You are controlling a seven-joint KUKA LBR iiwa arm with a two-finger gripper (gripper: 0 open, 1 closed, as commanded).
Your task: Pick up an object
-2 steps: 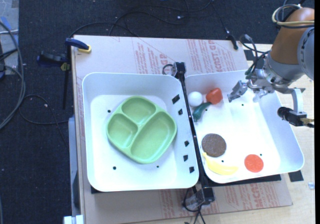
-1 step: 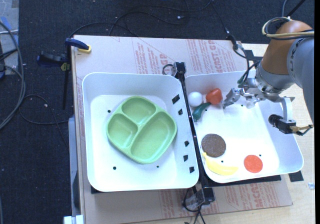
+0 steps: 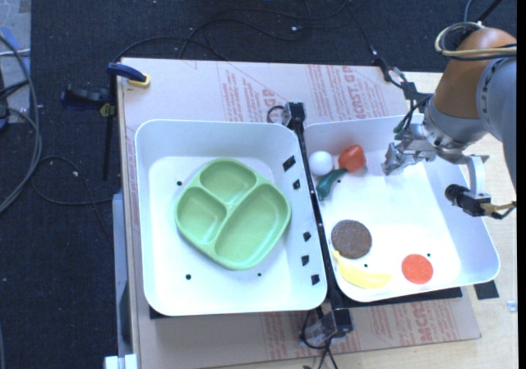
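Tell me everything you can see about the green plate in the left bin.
The green plate is pale green, looks like smooth plastic, and has a rounded, slightly irregular outline. Raised ridges split it into three compartments: two smaller ones toward the far side and one larger one nearer the camera. It lies flat and right way up on the floor of the left bin, roughly in the middle, turned at an angle to the bin's walls. Nothing lies in it.

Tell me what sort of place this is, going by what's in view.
Probably a robotics lab test bench: a KUKA arm reaches over two white bins, play food such as a toy banana lies in one, and loose cables trail across dark carpet.
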